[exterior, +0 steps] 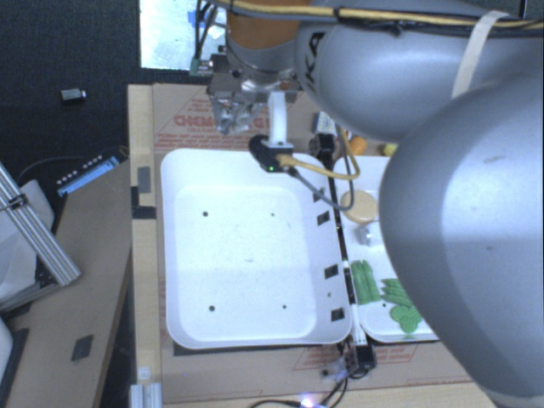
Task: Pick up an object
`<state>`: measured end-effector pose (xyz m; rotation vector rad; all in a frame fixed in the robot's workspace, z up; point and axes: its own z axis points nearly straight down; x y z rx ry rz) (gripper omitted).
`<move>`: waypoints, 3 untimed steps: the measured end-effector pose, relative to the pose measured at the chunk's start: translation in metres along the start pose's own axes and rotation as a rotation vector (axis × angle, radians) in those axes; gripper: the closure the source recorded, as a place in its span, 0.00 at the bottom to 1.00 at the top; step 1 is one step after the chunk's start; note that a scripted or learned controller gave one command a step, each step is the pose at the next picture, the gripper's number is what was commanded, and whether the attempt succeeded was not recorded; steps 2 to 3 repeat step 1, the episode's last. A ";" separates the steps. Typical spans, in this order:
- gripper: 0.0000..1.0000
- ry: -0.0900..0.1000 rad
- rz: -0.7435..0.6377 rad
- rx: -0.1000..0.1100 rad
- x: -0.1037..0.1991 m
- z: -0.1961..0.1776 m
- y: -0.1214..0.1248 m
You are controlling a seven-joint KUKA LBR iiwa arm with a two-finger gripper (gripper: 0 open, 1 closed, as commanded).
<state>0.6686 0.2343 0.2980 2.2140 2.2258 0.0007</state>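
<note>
Overhead, metal gripper (231, 119) state unclear; smooth white plastic bin (246, 253); ridged green object (365, 280) in neighbouring bin.

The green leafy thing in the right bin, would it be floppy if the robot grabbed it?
Probably yes. The green leafy thing lies flat against the right bin in thin, long strips, so it would likely droop. It looks light, and its thin flat strips could be hard for fingers to pinch.
</note>
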 end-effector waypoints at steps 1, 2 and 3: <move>1.00 0.001 -0.003 -0.004 0.000 -0.012 0.001; 1.00 0.001 -0.003 -0.004 0.000 -0.012 0.001; 1.00 0.001 -0.003 -0.004 0.000 -0.012 0.001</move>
